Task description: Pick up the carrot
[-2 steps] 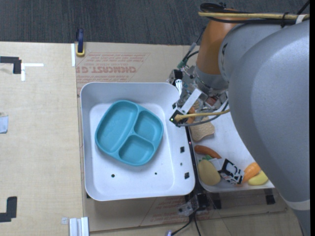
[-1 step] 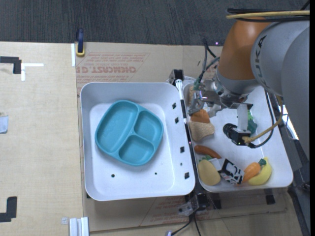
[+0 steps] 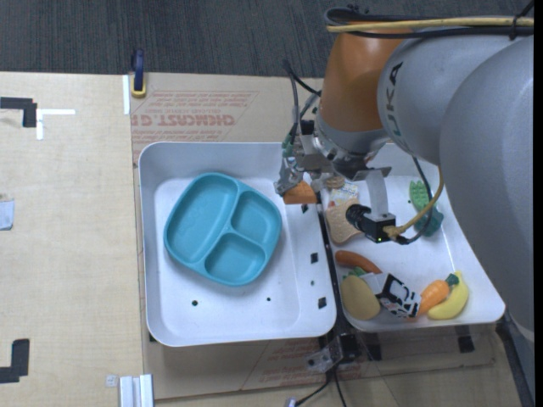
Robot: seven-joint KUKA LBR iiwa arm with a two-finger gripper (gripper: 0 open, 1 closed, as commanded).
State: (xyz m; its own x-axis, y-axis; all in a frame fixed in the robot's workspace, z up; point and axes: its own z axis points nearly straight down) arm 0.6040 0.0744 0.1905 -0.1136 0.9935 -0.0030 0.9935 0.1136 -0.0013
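Observation:
The carrot (image 3: 433, 294), orange with a green top, lies at the front right of the right bin (image 3: 475, 265), against a yellow banana (image 3: 451, 303). My gripper (image 3: 299, 183) is well to the left of it, over the rim between the two bins. A small orange-brown food piece (image 3: 299, 194) sits between the fingertips, and the gripper is shut on it. The grey arm with its orange band covers the back of the right bin.
A teal divided plate (image 3: 223, 228) lies in the left bin (image 3: 170, 312). The right bin also holds a bread slice (image 3: 342, 220), a red chili (image 3: 357, 261), a yellowish pear shape (image 3: 360, 299), a black-and-white item (image 3: 399, 296) and a green item (image 3: 425, 207).

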